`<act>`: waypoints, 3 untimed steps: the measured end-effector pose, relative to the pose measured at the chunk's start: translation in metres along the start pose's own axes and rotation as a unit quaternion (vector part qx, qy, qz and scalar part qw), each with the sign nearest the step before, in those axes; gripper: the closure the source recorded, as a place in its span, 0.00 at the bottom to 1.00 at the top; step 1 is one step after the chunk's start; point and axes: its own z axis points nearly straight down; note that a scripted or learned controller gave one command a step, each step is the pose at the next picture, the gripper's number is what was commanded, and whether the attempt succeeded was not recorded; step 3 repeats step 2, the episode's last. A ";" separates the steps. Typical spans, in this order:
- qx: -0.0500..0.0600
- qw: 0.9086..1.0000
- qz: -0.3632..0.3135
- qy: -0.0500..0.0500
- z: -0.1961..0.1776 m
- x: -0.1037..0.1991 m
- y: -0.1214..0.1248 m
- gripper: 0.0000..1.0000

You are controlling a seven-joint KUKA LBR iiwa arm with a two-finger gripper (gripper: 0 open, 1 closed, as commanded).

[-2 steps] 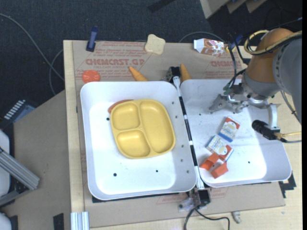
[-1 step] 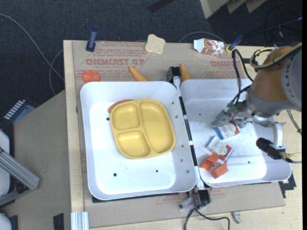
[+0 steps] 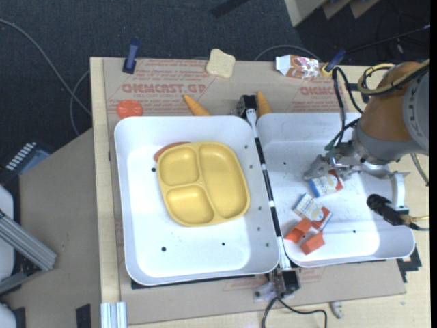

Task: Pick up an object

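Two white bins are sitting side by side in front of you on the bench. Looking down from the fixed camera, you are seeing the left bin (image 3: 136,251) carrying a yellow divided plate (image 3: 203,182), three compartments facing up, with a reddish thing peeking out from under its upper left edge.

You are seeing the arm (image 3: 392,111) reaching in from the right, its orange band showing above the wrist, and the gripper (image 3: 332,167) hanging low over the right bin (image 3: 389,241), in its upper middle part. The fingers are pointing down toward a small red, white and blue carton (image 3: 325,184) lying right beneath them; whether they are touching it or standing wide or narrow, you cannot tell from this angle.

Nearer the front of that bin, a second small carton (image 3: 309,208) is lying tilted, and just beside it two red-orange blocks (image 3: 304,239) are resting close together.

Behind the bins, on the bench top, a slice of toy bread (image 3: 220,63), a toy carrot (image 3: 196,106) and a small milk carton (image 3: 298,66) are lying apart from one another.
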 end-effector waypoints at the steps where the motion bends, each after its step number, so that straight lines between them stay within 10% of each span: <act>1: -0.001 1.000 -0.002 0.001 -0.091 0.111 -0.009 1.00; 3: 0.001 1.000 -0.001 0.001 -0.090 0.168 -0.010 1.00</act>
